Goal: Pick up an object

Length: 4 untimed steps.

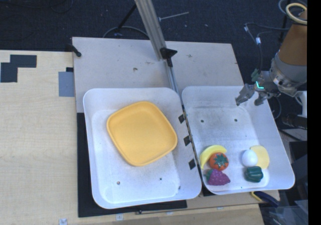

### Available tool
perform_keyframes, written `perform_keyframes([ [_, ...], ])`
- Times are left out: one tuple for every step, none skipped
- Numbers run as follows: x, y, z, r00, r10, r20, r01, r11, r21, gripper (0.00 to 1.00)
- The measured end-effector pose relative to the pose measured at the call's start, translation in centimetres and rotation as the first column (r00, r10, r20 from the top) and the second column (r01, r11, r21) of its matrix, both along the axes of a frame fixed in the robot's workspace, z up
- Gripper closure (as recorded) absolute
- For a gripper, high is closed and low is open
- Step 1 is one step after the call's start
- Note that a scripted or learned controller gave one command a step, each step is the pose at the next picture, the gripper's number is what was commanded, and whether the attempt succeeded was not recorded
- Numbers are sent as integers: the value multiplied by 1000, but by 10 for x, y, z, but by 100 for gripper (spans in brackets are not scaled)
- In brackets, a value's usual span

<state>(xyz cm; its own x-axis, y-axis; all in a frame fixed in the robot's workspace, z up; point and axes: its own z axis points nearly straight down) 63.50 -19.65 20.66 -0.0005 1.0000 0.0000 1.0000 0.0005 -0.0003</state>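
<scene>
The gripper is hovering with fingers spread open, gripping nothing, over the right bin's far edge

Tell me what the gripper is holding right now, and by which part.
Nothing. The gripper hangs over the right bin's far right corner with nothing between its open jaws; the toy foods, such as the tomato, lie at the near end.
</scene>
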Motion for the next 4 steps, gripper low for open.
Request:
perform_keyframes([
  [0, 0, 0, 1000, 0, 0, 0, 1000, 0, 0],
  [-4, -3, -61, 1000, 0, -3, 0, 1000, 1, 0],
  [-4, -2, -113, 1000, 1, -2, -1, 1000, 1, 0],
  [-4, -2, -101, 1000, 1, 0, -1, 1000, 0, 100],
])
